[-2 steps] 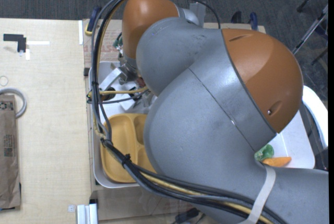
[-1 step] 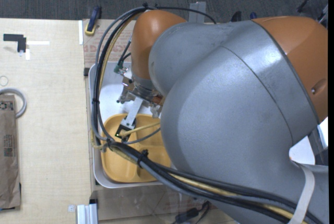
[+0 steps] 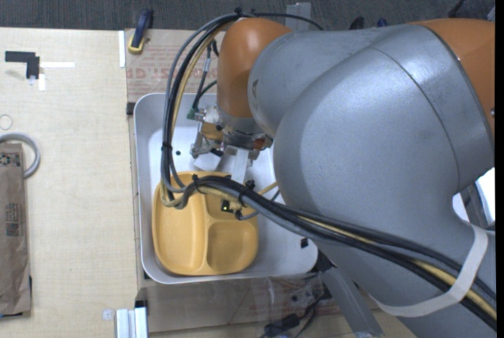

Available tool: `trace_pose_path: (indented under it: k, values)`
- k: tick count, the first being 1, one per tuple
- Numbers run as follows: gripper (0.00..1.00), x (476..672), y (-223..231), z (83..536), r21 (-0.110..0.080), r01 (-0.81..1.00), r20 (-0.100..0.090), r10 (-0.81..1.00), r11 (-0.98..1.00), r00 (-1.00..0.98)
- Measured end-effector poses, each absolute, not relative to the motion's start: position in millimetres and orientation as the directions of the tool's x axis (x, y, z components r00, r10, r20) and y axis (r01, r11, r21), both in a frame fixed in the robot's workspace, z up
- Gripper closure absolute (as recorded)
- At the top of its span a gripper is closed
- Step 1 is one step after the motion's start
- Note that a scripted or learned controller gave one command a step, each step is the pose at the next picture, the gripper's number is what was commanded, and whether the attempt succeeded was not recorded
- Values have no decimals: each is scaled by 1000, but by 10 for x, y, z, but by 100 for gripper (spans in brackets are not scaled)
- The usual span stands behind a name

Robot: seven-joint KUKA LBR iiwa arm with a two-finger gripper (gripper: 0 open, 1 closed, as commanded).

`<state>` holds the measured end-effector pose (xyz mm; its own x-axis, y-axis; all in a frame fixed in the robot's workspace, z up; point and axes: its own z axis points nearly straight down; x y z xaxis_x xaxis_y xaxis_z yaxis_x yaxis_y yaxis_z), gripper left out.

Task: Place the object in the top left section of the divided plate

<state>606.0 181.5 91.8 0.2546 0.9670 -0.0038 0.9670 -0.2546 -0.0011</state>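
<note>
A yellow divided plate (image 3: 206, 238) lies in the near part of the white bin (image 3: 146, 171). Its raised dividers split it into sections, and the ones I can see hold nothing. The arm's orange wrist band and grey links hang over the bin and cover the plate's far edge. My gripper (image 3: 223, 154) points down into the bin just beyond the plate's far rim, with black cables looping past it. Cables and wrist hide the fingertips, and I see no object between them.
The tan bench top spreads to the left, bearing a brown paper packet (image 3: 12, 226), a grey ring (image 3: 27, 151) and a black bracket (image 3: 24, 61). A blue and yellow tool (image 3: 141, 31) lies beyond the bin. The arm's bulk covers the right half.
</note>
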Motion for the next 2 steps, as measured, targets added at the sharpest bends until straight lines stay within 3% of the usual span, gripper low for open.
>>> trace_pose_path:
  k: [1,2]
  values:
    - [0,5859,2221,925,14,950,-5,950,-313,313]
    - [100,5864,2187,1014,13,949,-11,949,-315,316]
